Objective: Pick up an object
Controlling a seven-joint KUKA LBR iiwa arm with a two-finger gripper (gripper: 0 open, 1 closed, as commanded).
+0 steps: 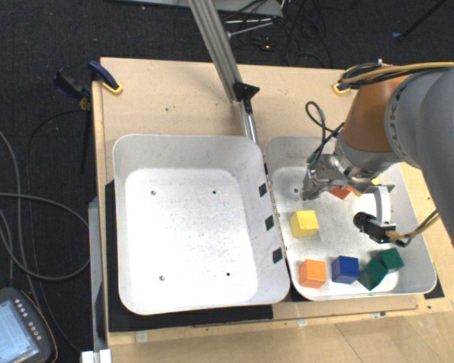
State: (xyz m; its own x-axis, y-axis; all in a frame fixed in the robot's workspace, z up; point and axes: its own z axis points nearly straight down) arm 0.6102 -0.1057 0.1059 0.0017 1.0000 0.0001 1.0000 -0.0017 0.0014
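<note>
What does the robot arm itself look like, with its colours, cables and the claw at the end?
The arm is a thick, rounded grey body with a wide orange band above the wrist. Thin dark cables loop beside the wrist, and yellowish cables run along its top. The claw is small, of grey metal, with a white-and-black part mounted beside it.

Robotics lab: clamped bench [174,97], loose cables [15,225], teach pendant [7,331].

My arm [431,119] is smooth grey, rounded, with a broad orange band [367,119] just above the pincer [321,184]. The pincer itself is grey metal. A black cable [318,123] loops beside it, and a white bracket [382,203] sits close on its other side.
</note>
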